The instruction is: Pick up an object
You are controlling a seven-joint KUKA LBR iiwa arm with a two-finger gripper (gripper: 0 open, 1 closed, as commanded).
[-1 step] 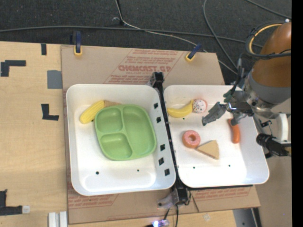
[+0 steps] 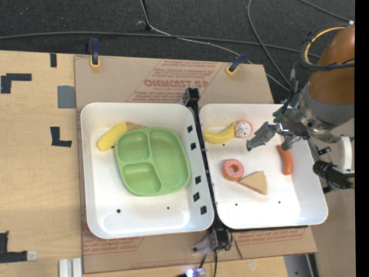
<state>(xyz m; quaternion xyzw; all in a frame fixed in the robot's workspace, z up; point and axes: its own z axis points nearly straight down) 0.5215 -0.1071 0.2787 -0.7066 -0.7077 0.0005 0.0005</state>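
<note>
- Two white bins sit side by side on my feed from the camera view: the left bin [image 2: 95, 212] and the right bin [image 2: 305, 209], resting on a cardboard sheet [image 2: 173, 79] over the wooden bench [image 2: 34, 172].
- I see a green divided plate [image 2: 153, 160] in the left bin, tilted a little, with a yellow corn cob [image 2: 110, 136] just beside its upper-left edge.
- I count five things in the right bin: a banana [image 2: 219, 134] near the top-left, a small pink-and-white ball [image 2: 243, 129] touching the banana's right end, a pink donut [image 2: 233, 169] near the middle, a tan wedge [image 2: 255, 182] just beside the donut, and an orange carrot [image 2: 286, 159] toward the right.
- I read the gripper [image 2: 274, 136] as released: its two dark fingers are spread apart above the right bin with nothing between them, one pointing toward the ball, the other just above the carrot's top end.
- I see the arm [image 2: 331, 79] entering from the right.
</note>
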